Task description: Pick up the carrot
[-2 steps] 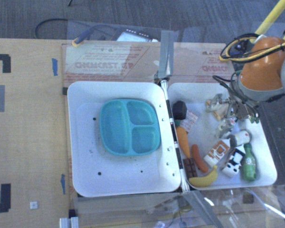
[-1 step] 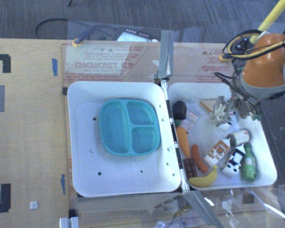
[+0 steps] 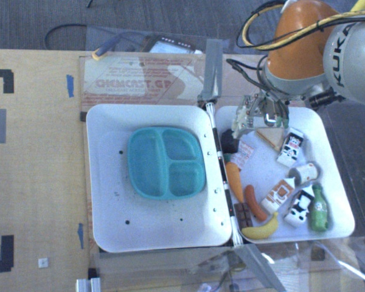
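The carrot [image 3: 233, 182] is an orange tapered piece lying along the left wall of the right bin [image 3: 336, 181], pointing toward the near side. My gripper [image 3: 260, 121] hangs over the far left part of that bin, up and to the right of the carrot and clear of it. Its fingers stand apart with nothing between them. A black item [image 3: 229, 143] and a pink-and-white packet [image 3: 246, 154] lie between the gripper and the carrot.
Crowding the right bin are a red sausage [image 3: 254, 202] beside the carrot, a banana [image 3: 260, 229], a chocolate bar [image 3: 242, 213], small cartons [image 3: 278, 193], a green bottle [image 3: 318, 208] and a toast wedge [image 3: 269, 137]. The left bin [image 3: 103, 181] holds a teal divided plate [image 3: 167, 163].
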You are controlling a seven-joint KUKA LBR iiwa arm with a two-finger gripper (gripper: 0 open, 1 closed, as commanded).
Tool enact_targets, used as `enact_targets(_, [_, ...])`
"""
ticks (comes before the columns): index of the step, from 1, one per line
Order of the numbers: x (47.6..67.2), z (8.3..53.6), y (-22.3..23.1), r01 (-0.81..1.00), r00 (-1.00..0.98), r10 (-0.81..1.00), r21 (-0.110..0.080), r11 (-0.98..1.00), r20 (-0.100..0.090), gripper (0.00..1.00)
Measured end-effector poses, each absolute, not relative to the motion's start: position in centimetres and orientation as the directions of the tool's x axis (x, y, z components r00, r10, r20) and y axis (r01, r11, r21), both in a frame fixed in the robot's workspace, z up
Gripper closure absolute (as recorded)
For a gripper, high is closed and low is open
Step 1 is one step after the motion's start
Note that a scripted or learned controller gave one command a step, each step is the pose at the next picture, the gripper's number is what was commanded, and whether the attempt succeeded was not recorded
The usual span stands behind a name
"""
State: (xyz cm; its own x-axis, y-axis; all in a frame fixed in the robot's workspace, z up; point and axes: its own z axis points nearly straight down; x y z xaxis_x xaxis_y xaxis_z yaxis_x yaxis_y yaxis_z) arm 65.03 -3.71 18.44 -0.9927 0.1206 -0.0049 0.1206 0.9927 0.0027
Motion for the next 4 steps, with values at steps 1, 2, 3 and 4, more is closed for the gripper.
enact_targets(1, [65.0,18.4,-3.8,0.121,-0.993,0.121,0.003,0.993,-0.005,0.00])
enact_targets(2, [65.0,18.4,-3.8,0.121,-0.993,0.121,0.003,0.993,-0.005,0.00])
enact_targets(3, [62.6,12.4,-12.5,0.051,-0.999,0.051,0.001,0.999,-0.003,0.00])
enact_targets(4, [64.1,9.6,-9.3,-0.164,-0.986,-0.164,0.002,0.986,-0.004,0.00])
